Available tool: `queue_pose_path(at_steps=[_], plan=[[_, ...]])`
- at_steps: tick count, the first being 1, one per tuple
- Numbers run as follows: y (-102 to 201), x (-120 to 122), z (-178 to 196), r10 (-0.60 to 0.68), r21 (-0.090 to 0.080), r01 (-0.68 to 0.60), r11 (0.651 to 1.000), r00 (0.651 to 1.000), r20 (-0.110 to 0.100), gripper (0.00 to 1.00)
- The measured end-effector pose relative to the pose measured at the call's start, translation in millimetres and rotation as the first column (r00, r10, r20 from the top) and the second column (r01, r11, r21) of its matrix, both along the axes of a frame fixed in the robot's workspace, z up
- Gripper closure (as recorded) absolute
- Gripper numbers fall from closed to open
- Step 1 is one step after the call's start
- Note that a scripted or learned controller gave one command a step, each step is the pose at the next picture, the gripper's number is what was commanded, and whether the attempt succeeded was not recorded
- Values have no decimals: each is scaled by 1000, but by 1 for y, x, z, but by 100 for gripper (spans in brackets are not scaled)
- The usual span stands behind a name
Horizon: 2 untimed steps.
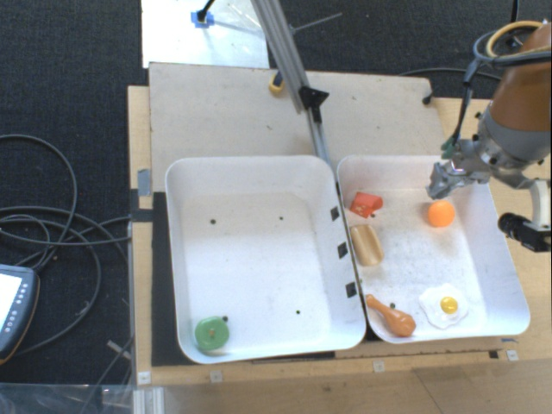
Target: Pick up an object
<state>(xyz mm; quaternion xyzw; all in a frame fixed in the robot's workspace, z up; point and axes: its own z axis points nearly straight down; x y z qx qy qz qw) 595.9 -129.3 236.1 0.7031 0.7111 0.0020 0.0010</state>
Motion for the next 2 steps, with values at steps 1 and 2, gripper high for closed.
queue_pose_path(at_steps=[1, 2], plan=[[60, 18, 7, 0, 1, 0, 1000, 1000, 1, 100], [122, 35, 8, 0, 1, 0, 1000, 1000, 0, 100]])
